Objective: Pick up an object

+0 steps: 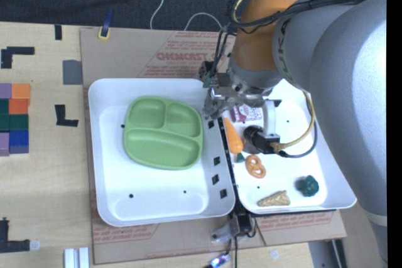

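A green divided plate lies in the left bin. In the right bin I see an orange carrot, a pretzel, a teal lump, a tan wedge and a pink-and-white packet. My gripper hangs over the divider between the bins, at the top left of the right bin, just above the carrot's upper end. Its fingers are hidden by the wrist body.
The big grey arm covers the right side of the right bin. Coloured blocks sit at the far left of the bench. A black cable loop hangs from the wrist over the right bin.
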Action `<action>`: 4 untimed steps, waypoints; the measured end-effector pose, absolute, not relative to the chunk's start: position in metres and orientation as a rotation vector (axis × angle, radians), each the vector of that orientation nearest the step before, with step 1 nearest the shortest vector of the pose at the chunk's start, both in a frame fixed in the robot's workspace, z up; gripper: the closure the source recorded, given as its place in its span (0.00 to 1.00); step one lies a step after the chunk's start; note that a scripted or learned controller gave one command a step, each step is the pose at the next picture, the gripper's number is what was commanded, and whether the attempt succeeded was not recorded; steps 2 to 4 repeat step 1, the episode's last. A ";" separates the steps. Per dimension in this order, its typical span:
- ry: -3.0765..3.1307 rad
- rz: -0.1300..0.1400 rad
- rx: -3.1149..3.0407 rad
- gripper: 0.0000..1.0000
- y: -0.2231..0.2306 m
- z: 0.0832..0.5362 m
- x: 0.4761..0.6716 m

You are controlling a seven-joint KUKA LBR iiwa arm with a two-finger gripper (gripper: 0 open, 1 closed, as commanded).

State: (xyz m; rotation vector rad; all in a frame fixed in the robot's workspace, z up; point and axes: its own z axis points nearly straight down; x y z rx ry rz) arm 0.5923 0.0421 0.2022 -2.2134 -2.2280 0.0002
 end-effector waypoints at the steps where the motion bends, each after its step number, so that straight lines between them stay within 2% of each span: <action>1: -2.226 -0.001 -2.216 1.00 0.082 0.222 0.605; 4: -2.226 -0.001 -2.216 1.00 0.082 0.222 0.605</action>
